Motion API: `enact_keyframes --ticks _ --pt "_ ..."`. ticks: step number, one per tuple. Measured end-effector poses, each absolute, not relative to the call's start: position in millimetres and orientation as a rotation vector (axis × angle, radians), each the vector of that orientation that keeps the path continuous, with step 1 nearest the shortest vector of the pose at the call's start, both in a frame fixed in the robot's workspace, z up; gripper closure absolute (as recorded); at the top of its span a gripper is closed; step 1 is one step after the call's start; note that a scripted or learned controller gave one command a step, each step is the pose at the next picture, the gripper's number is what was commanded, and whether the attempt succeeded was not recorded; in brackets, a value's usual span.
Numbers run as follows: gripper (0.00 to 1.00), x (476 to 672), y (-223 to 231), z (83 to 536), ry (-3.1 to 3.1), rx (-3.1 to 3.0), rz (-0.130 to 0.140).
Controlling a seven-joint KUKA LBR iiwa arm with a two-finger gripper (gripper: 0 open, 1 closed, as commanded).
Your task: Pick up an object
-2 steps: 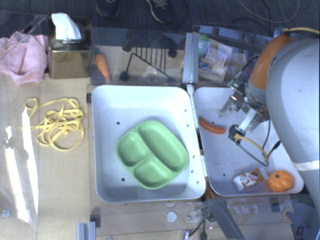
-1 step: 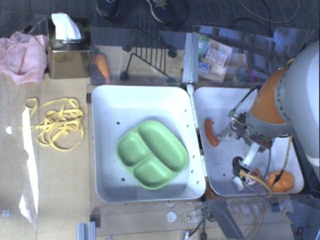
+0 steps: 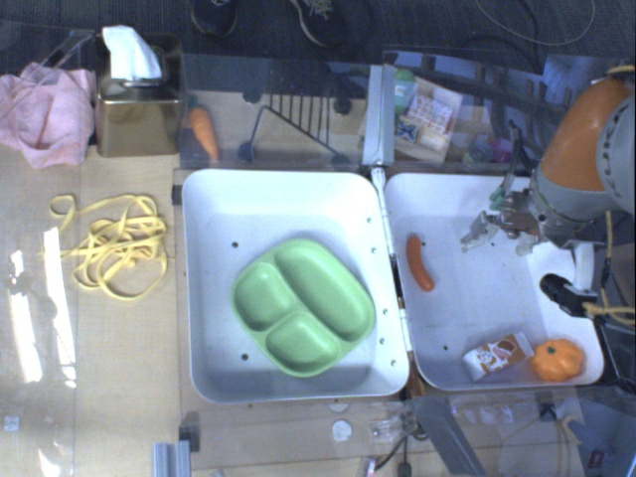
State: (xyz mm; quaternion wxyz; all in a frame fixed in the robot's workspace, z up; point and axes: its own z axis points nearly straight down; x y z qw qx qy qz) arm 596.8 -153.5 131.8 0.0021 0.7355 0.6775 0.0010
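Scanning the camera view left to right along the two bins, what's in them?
Green divided plate in the left bin → orange sausage → small carton → orange pumpkin, the last three in the right bin.

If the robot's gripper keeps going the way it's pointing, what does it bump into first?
The gripper points left across the right bin. The orange sausage-shaped toy lies nearest that way, slightly to one side, so probably that, or the bin's floor first. Height is hard to judge.
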Motion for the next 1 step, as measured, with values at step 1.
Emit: enact_keyframes --ticks 1 --pt "0.0 584.6 -87.2 97.9 2.417 2.003 0.003"
